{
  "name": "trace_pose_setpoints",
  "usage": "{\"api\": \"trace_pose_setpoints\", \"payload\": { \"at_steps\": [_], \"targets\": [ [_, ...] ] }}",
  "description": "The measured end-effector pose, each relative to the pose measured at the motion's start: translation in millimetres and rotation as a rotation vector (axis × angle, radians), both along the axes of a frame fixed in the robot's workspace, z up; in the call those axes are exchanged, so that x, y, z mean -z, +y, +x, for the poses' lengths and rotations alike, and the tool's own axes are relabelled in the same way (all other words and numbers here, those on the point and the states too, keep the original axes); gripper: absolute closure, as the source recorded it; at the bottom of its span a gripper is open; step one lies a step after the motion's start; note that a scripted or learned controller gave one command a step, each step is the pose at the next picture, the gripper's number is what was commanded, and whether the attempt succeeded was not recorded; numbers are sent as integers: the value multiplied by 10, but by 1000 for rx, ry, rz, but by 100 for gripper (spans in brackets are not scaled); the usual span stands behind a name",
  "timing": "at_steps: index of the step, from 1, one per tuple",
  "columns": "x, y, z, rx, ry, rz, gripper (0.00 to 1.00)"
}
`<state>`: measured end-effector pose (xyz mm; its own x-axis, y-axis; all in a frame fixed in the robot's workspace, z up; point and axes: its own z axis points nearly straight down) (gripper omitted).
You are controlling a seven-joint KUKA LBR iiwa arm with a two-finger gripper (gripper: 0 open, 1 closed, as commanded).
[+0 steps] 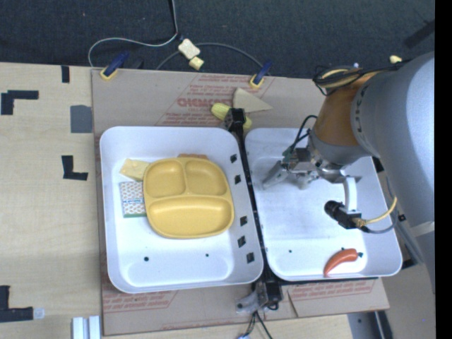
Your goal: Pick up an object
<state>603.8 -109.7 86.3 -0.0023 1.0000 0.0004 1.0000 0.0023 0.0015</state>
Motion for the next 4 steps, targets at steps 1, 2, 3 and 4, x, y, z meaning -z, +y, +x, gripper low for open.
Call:
{"api": "trace_pose_setpoints", "payload": {
  "at_steps": [1,2,3,4],
  "targets": [
    [10,17,670,-1,-4,-2,0],
    [-98,8,649,0,-2,-5,100],
    [-1043,510,105,-3,-4,2,100],
    [-976,1218,18,-5,3,2,100]
  ]
}}
